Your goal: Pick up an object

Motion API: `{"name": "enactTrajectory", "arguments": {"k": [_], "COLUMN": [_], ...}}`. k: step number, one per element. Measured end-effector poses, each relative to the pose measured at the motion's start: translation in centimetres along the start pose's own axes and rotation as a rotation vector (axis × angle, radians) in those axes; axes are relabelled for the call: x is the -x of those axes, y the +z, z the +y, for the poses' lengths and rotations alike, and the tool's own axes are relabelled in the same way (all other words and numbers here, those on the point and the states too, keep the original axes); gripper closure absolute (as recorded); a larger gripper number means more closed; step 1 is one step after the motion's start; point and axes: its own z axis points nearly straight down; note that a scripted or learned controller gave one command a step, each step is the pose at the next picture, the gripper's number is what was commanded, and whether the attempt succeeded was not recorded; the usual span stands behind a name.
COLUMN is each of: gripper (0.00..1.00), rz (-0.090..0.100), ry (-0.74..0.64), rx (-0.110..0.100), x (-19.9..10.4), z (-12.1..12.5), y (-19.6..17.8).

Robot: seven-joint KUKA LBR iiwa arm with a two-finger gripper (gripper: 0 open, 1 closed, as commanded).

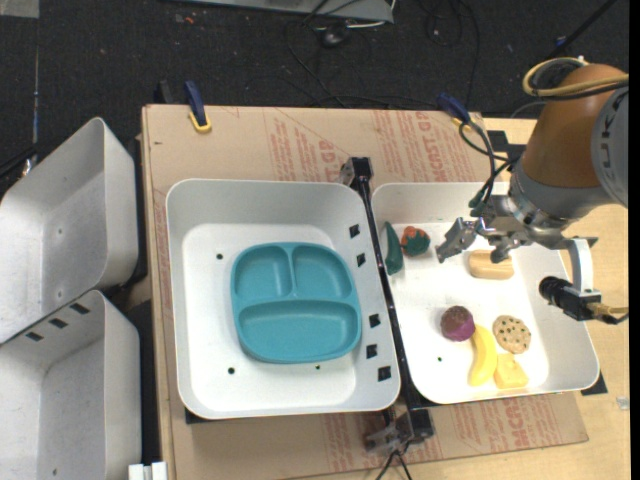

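Black carpet floor (pixel 90 58) with cables (pixel 440 18) surrounds the cardboard-topped bench (pixel 280 138).

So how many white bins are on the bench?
2. The left bin holds a teal plate. The right bin holds toy food, under the gripper. More food may be hidden beneath the arm.

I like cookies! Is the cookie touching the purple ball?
Apart. The camera view shows bare white bin floor between the cookie and the purple ball; the banana's top pokes between them.
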Motion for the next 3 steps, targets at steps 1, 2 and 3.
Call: {"name": "enactTrajectory", "arguments": {"k": [1,2,3], "gripper": [0.0,0.0,0.0], "rz": [-0.002,-0.001,-0.002], "ry": [-0.003,0.0,0.0], "rx": [0.014,0.01,0.012], "x": [0.0,-0.1,-0.1], "z": [0.3,0.3,0.3], "y": [-0.8,5.6,9.5]}}
